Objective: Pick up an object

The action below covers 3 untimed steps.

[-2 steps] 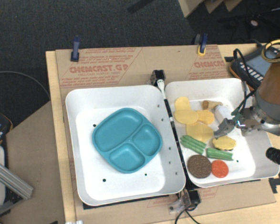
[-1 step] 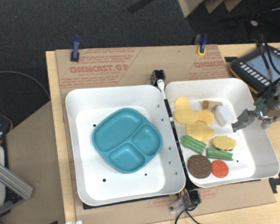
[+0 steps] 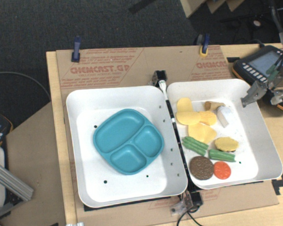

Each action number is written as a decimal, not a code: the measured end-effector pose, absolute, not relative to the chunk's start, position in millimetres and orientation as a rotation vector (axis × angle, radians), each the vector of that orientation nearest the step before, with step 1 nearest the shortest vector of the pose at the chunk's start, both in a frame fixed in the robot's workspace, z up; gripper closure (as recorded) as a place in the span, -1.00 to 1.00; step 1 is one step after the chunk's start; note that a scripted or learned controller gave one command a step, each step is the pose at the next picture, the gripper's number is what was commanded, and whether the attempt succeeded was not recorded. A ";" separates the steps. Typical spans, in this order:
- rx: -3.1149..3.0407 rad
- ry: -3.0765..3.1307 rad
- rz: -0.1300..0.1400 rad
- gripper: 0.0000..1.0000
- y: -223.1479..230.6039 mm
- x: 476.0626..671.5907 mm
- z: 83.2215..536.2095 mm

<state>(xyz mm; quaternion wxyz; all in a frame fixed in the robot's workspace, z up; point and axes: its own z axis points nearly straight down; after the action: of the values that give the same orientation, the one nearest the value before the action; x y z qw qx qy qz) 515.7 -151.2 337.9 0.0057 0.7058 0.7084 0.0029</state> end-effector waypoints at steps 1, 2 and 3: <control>2.222 2.209 0.001 -1.00 -211.9 478.8 364.6; 2.200 2.213 0.016 -1.00 -170.6 517.8 537.8; 2.216 2.231 0.000 -1.00 -91.4 477.8 524.5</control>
<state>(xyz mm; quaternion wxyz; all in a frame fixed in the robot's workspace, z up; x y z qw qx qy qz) 477.8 -91.4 524.5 -0.0016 0.7048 0.7094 0.0000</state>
